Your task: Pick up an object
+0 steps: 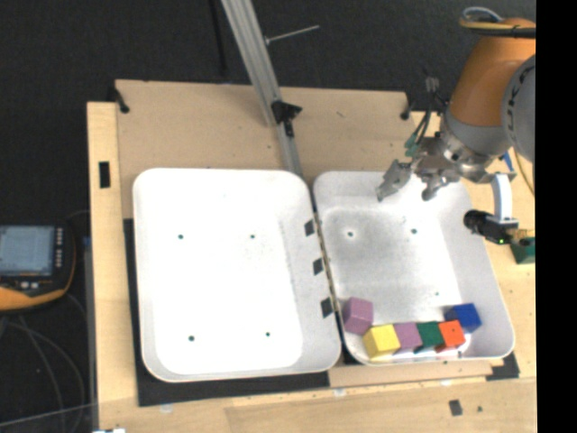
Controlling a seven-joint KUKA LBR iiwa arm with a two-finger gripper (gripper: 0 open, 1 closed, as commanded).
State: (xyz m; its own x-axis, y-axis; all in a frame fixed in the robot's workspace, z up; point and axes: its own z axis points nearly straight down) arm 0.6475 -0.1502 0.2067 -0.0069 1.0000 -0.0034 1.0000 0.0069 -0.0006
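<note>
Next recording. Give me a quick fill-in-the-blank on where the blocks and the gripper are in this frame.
1. All the blocks lie in the ____ bin.
2. The blocks cluster along that bin's ____ edge, the one nearest the bottom of the view.
3. The yellow block sits directly beside a ____ block.
4. The gripper hovers with its fingers ____, nothing between them.

Missing words: right; front; purple; open

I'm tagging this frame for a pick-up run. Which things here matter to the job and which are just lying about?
Job:
gripper, fingers spread, above the right bin
purple block
yellow block
mauve block
green block
orange block
blue block

Lying about:
left bin
metal post
handheld device
</note>
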